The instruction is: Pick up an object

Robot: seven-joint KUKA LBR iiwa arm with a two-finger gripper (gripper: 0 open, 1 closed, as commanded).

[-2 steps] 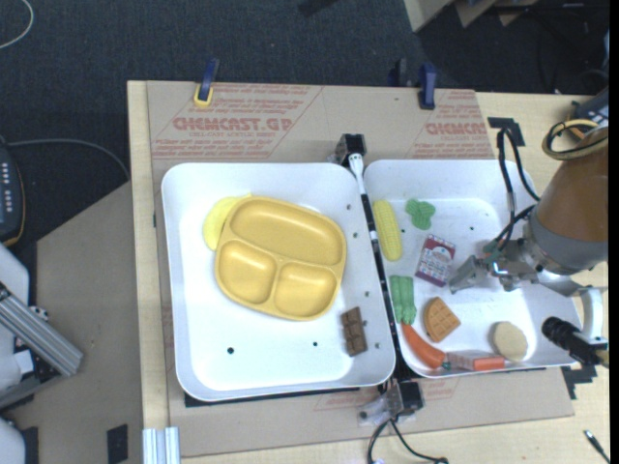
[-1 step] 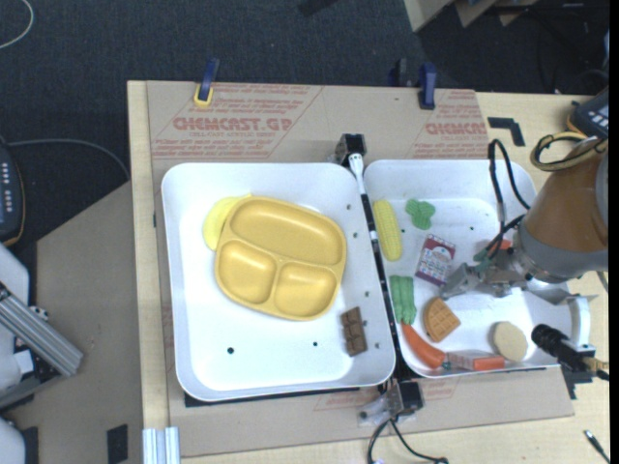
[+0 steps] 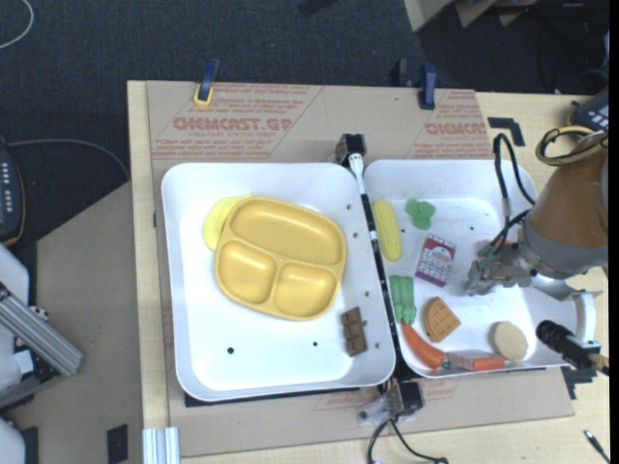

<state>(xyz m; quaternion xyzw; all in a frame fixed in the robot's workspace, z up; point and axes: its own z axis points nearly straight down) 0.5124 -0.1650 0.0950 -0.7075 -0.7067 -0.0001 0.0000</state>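
Several small toys lie in the right bin [image 3: 484, 174], the red-and-white packet [image 3: 436, 260] nearest at nine o'clock of your hand [image 3: 481, 280], whose grip I cannot tell, so centre over the packet and descend straight before closing.

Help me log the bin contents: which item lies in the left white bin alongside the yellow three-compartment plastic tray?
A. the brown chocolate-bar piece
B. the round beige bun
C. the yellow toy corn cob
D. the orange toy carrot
A: the brown chocolate-bar piece lies on the floor of the left white bin, just off the lower right corner of the yellow three-compartment plastic tray.
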